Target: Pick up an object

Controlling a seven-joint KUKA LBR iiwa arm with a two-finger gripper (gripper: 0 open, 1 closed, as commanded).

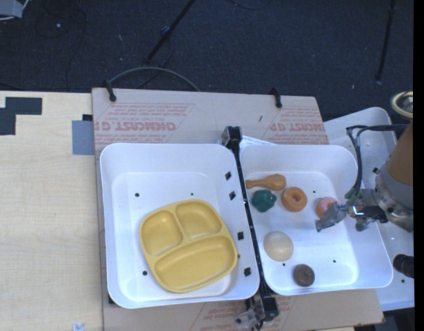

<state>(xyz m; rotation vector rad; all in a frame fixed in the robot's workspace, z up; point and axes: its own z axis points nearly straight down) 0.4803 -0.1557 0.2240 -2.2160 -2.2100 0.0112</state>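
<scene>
My gripper (341,217) hangs low over the right side of the right bin (339,158), reaching in from the right edge. A small pink object (325,204) lies just beside its tip, touching or nearly touching it. Further left in the same bin lie an orange donut (294,199), a dark green lump (263,200) and a tan drumstick-shaped piece (267,182). A cream egg-shaped ball (278,245) and a brown round piece (304,275) sit nearer the front. I see nothing held by the gripper.
The left bin (129,164) holds a yellow divided plate (189,244). A black divider rail (243,212) runs between the two bins. Cables (356,154) loop above the arm at the right.
</scene>
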